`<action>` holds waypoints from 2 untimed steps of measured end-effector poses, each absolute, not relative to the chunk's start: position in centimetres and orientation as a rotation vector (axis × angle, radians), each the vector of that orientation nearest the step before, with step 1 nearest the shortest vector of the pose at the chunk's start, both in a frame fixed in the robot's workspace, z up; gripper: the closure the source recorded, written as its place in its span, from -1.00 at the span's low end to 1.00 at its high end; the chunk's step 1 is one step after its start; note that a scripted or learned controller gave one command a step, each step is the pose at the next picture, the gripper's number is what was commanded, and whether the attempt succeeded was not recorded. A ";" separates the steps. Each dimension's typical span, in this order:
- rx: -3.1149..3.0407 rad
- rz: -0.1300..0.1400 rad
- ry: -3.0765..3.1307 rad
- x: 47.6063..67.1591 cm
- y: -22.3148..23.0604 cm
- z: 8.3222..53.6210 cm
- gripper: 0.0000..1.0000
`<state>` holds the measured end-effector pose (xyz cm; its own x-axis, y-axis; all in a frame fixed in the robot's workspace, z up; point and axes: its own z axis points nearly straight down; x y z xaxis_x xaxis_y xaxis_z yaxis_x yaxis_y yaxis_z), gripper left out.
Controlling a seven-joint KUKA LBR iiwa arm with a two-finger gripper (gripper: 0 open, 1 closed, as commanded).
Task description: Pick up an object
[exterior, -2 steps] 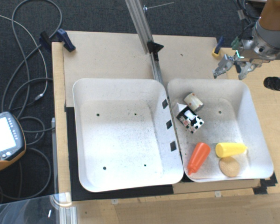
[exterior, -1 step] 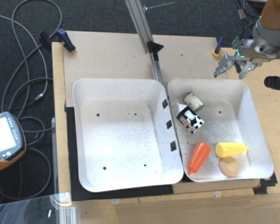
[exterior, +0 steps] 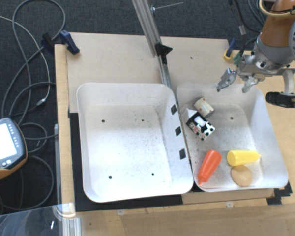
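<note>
My gripper point(exterior: 235, 84) hangs over the far edge of the right bin point(exterior: 268, 132), fingers spread apart with nothing between them. Below it and to the left lies a small beige cylinder point(exterior: 203, 106). Next to that sits a black-and-white patterned block point(exterior: 200, 124). Near the bin's front edge lie an orange carrot-shaped piece point(exterior: 209, 165), a yellow piece point(exterior: 243, 157) and a round tan piece point(exterior: 242, 176).
The left bin point(exterior: 123, 141) sits beside the right one, its floor speckled. A slanted metal rail point(exterior: 148, 26) runs down to the gap between the bins. Cables and a teach pendant point(exterior: 5, 149) lie off the bench at left.
</note>
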<state>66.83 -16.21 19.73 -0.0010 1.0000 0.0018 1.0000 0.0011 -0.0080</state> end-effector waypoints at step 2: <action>-2.215 0.006 -2.220 67.3 -15.7 9.0 -1.00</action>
